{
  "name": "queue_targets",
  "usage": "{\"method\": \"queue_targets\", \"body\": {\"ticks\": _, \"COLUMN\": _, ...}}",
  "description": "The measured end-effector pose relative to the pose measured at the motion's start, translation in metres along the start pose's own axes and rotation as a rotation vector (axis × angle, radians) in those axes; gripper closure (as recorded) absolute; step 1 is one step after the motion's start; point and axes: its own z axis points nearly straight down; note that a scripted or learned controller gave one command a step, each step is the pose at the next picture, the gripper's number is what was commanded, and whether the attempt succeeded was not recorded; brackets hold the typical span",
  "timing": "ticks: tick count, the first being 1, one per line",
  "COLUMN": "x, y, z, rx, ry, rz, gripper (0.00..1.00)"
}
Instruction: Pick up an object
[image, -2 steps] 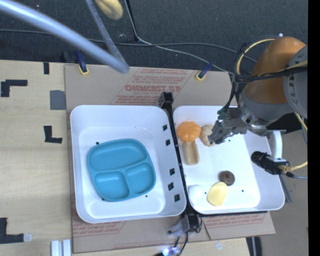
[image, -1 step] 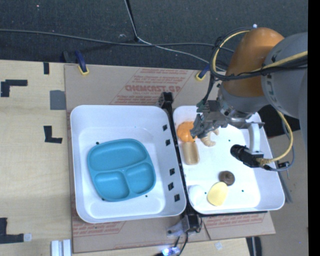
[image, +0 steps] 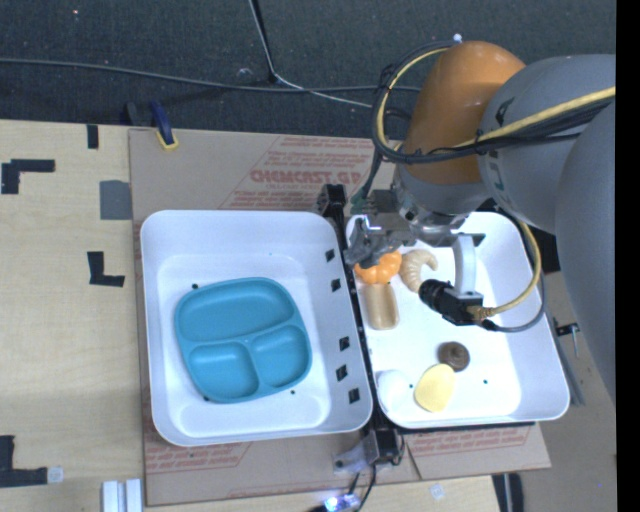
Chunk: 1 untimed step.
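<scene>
Pale wood and a brown cardboard sheet (image: 240, 180) lie under two white bins at centre frame. In the left bin (image: 160, 240) sits a blue sectioned tray (image: 242, 336). The right bin (image: 540, 385) holds small toy foods: an orange piece (image: 378, 269), a tan cylinder (image: 381, 305) just below it, a pale curled piece (image: 417, 267), a small brown round piece (image: 454, 354) and a yellow lemon-like piece (image: 435, 388).

The gripper (image: 368, 240) hangs at the right bin's upper left, directly above the orange piece; whether the claw is apart or together I cannot tell, and nothing shows clamped in it.

The orange piece looks light, hard and smooth, likely slippery plastic. It touches the cylinder and lies close to the bin wall, so a hold across its narrow middle seems safest.
</scene>
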Motion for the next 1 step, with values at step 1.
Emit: {"method": "queue_targets", "body": {"ticks": 1, "x": 0.0504, "y": 0.0078, "z": -0.0004, "rx": 0.000, "ry": -0.001, "rz": 0.001, "gripper": 1.00}}
